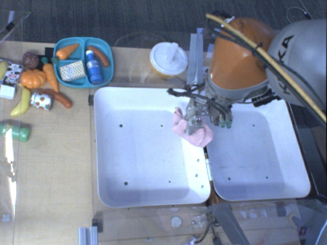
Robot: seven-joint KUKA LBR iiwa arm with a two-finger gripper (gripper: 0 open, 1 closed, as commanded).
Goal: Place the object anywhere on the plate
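— Where is your claw right now?

— My claw (pixel 195 122) hangs over the seam between the two shallow white plastic bins, at about one o'clock from the middle of the left bin (pixel 127 152). My grey arm with its orange band (pixel 237 52) comes in from three o'clock and covers the top edge of the right bin (pixel 265 162).

— Is it gripping anything?

— A soft, crumpled pink cloth object (pixel 193 131) sits right at my fingertips, draped at the left bin's right rim. The metal fingers point down into its top, and the cloth seems pinched between them, so I'd call them closed on it, though the folds hide the exact contact.

— And the plate?

— The blue, round, divided plastic plate (pixel 84 63) lies on the wooden tabletop (pixel 46 177) at about ten o'clock from the left bin, well apart from the cloth. It carries a toy carrot, a blue bottle and other toy food.

— Anything else nearby?

— A white lidded cup (pixel 169 58) stands at twelve o'clock, just above the left bin.
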